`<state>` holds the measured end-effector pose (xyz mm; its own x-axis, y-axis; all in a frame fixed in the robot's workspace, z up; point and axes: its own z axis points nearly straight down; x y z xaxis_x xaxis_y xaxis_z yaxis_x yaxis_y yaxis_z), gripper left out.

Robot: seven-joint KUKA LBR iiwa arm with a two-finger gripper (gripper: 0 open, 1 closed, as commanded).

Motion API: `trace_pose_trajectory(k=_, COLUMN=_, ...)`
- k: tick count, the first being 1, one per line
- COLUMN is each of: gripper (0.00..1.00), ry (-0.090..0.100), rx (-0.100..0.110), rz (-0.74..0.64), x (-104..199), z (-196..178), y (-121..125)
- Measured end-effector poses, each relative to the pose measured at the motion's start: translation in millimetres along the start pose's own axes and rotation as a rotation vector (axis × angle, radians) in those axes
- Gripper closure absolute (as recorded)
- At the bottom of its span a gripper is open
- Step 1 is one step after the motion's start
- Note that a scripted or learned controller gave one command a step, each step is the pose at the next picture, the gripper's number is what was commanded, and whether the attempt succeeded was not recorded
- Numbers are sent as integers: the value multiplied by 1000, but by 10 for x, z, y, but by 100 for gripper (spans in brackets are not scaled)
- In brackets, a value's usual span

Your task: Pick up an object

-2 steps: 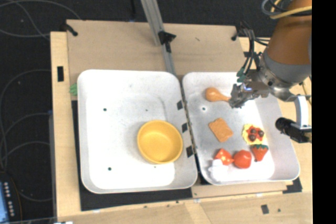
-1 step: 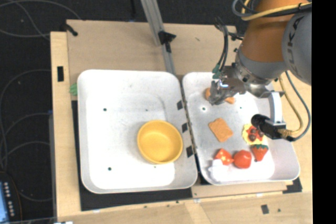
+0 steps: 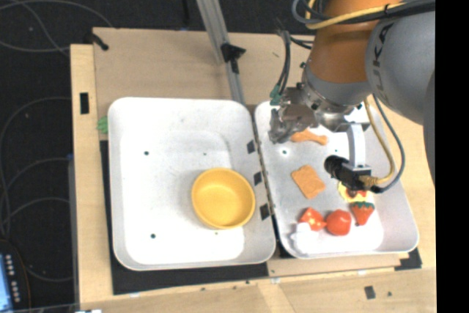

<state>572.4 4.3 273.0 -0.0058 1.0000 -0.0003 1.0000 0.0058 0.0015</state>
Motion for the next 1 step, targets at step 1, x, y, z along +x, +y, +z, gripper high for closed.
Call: trace_pose_trajectory(k=1, gripper=100, ry=-1, rx=0, rz=3, x=546, z=66, y=80)
